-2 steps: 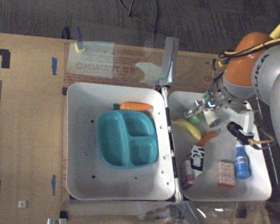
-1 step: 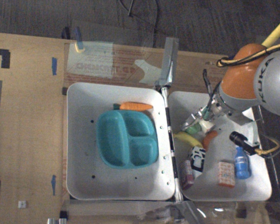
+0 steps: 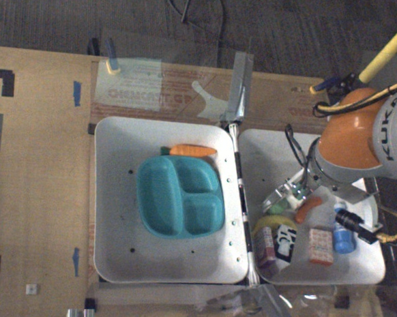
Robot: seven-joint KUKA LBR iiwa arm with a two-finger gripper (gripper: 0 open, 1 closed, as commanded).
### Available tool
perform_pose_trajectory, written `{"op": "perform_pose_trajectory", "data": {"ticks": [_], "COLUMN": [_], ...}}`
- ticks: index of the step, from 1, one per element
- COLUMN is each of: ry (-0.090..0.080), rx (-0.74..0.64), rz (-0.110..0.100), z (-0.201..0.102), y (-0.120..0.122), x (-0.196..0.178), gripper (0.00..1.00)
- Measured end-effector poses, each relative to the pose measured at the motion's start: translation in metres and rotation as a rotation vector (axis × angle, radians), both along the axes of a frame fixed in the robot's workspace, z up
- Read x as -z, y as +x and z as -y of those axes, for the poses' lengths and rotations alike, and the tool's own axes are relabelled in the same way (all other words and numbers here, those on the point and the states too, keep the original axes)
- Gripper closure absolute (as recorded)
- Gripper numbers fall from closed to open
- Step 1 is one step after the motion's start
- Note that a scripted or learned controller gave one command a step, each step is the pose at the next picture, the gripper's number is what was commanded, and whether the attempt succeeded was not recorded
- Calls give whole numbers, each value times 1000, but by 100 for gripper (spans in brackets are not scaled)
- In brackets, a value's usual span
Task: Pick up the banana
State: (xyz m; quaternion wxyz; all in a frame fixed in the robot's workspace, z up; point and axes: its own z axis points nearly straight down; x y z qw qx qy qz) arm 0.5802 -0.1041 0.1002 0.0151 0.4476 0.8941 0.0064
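Observation:
The banana (image 3: 272, 225) is a yellow curved shape in the right bin (image 3: 260, 152), near the bin's left wall, partly covered by a dark bottle (image 3: 267, 247) and a black-and-white item (image 3: 286, 242). My gripper (image 3: 286, 197) reaches down from the grey and orange arm (image 3: 350, 139) and hangs just above and slightly right of the banana. A small green object (image 3: 274, 207) lies right under the gripper's tip. I see nothing held.
An orange-red sausage shape (image 3: 309, 209), a white and red box (image 3: 320, 246) and a blue bottle (image 3: 343, 238) crowd the right bin's lower half. The left bin (image 3: 109, 250) holds a teal divided plate (image 3: 180, 195) with a carrot (image 3: 192, 150) behind it.

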Motion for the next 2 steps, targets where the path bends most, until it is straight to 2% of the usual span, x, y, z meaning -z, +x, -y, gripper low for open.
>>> {"op": "perform_pose_trajectory", "data": {"ticks": [1,2], "ry": [2,6], "rx": [66,237], "rz": [-28,-32], "z": [25,-2], "y": [36,3], "x": [-112,-129], "gripper": [0,0]}}
